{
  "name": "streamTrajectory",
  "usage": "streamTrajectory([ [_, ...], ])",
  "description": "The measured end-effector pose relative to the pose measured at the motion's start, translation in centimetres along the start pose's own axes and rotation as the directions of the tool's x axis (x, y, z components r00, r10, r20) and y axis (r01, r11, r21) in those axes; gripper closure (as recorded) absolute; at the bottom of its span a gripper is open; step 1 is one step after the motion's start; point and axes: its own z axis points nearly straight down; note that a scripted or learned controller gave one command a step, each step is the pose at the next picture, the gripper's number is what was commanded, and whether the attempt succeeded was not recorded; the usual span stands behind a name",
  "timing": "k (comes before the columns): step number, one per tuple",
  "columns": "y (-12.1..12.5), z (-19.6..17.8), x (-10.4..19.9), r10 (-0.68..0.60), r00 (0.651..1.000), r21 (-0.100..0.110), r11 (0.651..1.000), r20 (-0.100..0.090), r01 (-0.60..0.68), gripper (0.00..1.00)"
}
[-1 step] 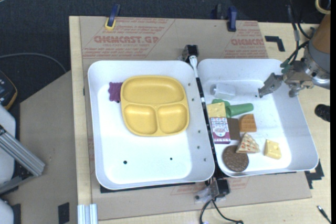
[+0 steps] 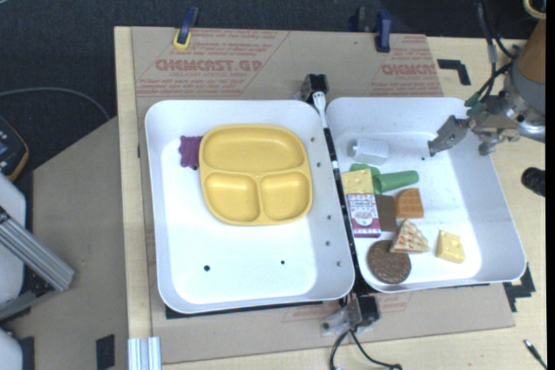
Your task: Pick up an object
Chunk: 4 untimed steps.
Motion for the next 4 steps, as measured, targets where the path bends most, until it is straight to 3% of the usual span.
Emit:
streamTrajectory([
  [2, -0.4, 11.9, 0.5, 0.000, 1.000, 0.002, 1.000, -0.001, 0.000, 0.00],
  [3, -0.4, 13.3, 0.5, 0.000, 1.000, 0.002, 1.000, 0.000, 0.000, 0.00],
  [4, -0.4, 12.3, 0.5, 0.001, 1.000, -0.001, 1.000, 0.000, -0.001, 1.00],
])
